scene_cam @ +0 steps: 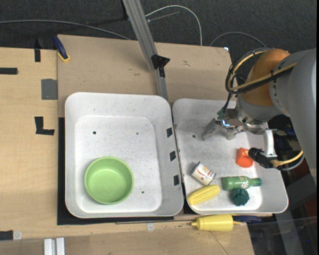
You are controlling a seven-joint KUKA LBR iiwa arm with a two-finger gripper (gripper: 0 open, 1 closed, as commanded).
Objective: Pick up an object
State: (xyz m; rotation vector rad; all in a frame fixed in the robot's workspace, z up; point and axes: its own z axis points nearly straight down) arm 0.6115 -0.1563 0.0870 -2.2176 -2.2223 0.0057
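Observation:
My gripper (219, 134) hangs over the upper middle of the right bin (191, 110), open, with nothing between its fingers. Below it lie a small white and red can (203, 173), a yellow corn cob (203, 195), a green bottle (241, 183) on its side and a dark green lump (239, 196). An orange object (244, 158) sits to the gripper's lower right, beside the arm's black fitting. All these things lie apart from the fingers. A lime green bowl (109, 180) rests in the left bin (117, 105), at its front left.
A yellow bottle (215, 223) lies on the bench just outside the right bin's front rim. A grey metal pole (143, 31) slants up from between the bins at the back. Cables loop behind the arm at the upper right.

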